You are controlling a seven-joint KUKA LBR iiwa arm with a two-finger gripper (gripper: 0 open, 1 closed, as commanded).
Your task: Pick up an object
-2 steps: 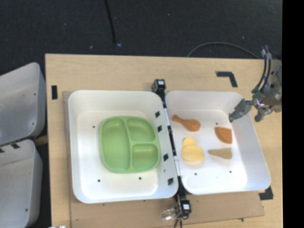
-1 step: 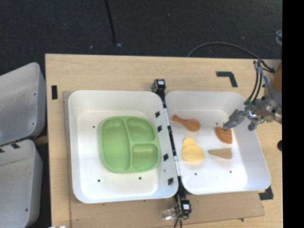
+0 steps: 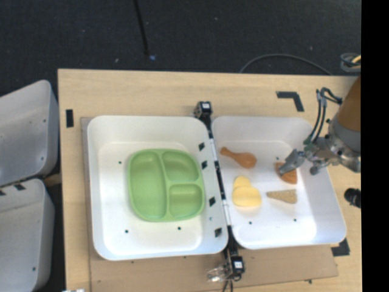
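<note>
My arm: I reach in from the right edge of the camera view, grey links with the orange band showing at the frame's right side, cables looping above my wrist.

My gripper: it sits low over the right bin's right part, pointing left and a little down. One grey finger is plain to see against the white floor; the other I cannot make out, so I cannot tell how wide I am spread or whether anything is caught between my fingers.

Orange piece: a small rounded orange-brown item directly under my fingertip, touching or nearly touching it. I cannot tell whether I have hold of it.

Right bin: shallow, white, holding all the small objects.

Drumstick-shaped toy: brown-orange, lying in the upper left of the right bin, thin end toward the divider, well apart from my gripper.

Yellow toy: pale yellow, lumpy, near the middle of the right bin, below the drumstick.

Tan wedge: flat, light brown, pointed end to the left, just beside the yellow toy on its right and below the orange piece.

Left bin: white, side by side with the right bin, joined along the clipped middle edge.

Green plate: light green, three compartments, resting flat in the middle of the left bin.

Bench: pale wood under both bins.
</note>
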